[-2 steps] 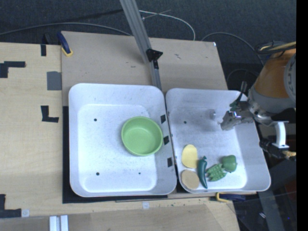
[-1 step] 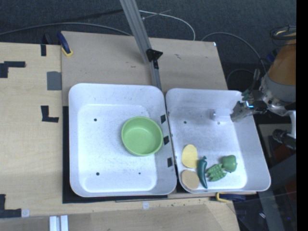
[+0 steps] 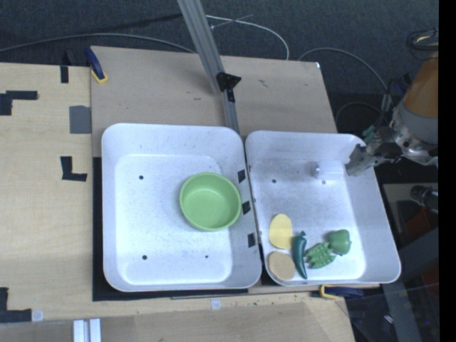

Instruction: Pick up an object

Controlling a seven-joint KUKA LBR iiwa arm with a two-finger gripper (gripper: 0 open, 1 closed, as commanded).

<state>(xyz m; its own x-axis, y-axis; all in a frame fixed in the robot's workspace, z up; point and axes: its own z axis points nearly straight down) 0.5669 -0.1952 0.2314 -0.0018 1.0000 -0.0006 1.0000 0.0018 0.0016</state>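
The gripper [image 3: 358,161] hovers at the right bin's [image 3: 313,148] far-right rim (open or not, I cannot tell), while the green pepper [image 3: 298,254], prob. light, stiff plastic, lies near-center; best grasp approx. mid-body.

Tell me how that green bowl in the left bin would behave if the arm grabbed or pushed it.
The green bowl looks like stiff, light plastic, so it would probably slide on the smooth bin floor when pushed. Its round rim likely needs an edge pinch, and it might tilt when lifted.
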